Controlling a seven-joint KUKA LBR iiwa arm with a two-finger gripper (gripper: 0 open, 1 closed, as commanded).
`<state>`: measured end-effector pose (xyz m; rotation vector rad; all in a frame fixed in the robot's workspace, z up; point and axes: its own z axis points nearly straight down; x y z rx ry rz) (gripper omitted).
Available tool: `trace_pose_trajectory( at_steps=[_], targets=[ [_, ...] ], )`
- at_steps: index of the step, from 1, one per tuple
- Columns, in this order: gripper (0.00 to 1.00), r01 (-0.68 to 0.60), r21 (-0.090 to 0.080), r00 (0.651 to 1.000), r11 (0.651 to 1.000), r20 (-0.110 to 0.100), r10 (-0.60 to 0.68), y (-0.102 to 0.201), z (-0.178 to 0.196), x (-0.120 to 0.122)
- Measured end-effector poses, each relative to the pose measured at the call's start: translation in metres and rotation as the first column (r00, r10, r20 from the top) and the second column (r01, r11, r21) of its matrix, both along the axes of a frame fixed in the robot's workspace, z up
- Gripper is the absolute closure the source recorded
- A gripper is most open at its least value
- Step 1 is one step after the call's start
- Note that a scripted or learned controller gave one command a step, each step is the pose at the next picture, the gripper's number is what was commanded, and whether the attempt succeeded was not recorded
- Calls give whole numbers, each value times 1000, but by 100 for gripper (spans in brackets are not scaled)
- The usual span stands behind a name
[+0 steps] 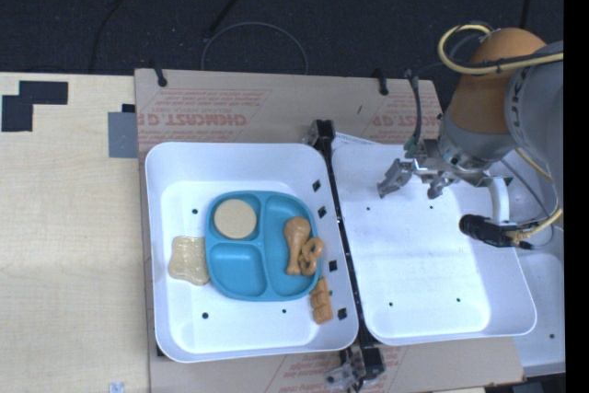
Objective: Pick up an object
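Arm enters from the right, orange band above the wrist, gripper [414, 180] hanging over the upper part of the right bin [433, 308]. Two dark fingers [394, 179] stand splayed apart, nothing between them. No object lies beneath it on the white floor.

All objects lie well to the left of the gripper, across the black divider [336, 225], in the left bin [184, 189]. There a blue divided tray [241, 276] sits mid-bin. A round tan disc [234, 218] rests in its upper-left compartment. A tan twisted piece [302, 246] lies in the right compartment, the nearest item to the gripper. A pale toast-like slab [189, 260] touches the tray's far left edge, on the bin floor. A small orange-brown chunk [320, 301] lies just off the tray's lower right corner, close to the divider, below and left of the gripper.
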<state>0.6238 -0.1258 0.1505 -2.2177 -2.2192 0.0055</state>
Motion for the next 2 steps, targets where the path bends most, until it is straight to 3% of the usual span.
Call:
trace_pose_trajectory(
  at_steps=[2],
  targets=[
    [0, 1, 0, 1000, 1000, 1, -1, 5, -64, -2]
  ],
)
